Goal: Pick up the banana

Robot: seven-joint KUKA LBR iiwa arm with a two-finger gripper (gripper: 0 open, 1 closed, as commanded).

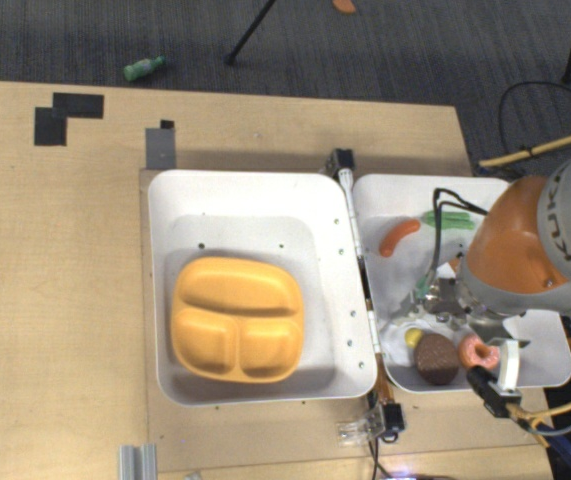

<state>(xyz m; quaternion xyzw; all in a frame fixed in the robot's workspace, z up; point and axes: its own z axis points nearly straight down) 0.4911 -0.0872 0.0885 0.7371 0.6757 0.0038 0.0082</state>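
Here, your banana (414,337) shows as a small yellow patch in the right bin (545,368), touching a brown round object (437,359). The gripper (445,303) hangs just above; its grip state cannot be told.

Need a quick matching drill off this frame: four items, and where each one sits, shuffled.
Things:
1. yellow sectioned tray
2. orange-red sausage-shaped item
3. dark brown round item
4. green bottle-shaped item

Places:
A. on the dark floor beyond the bench
B. near end of the right bin, beside the arm's wrist
C. left bin
D. far part of the right bin

Pairs: 1-C, 2-D, 3-B, 4-A
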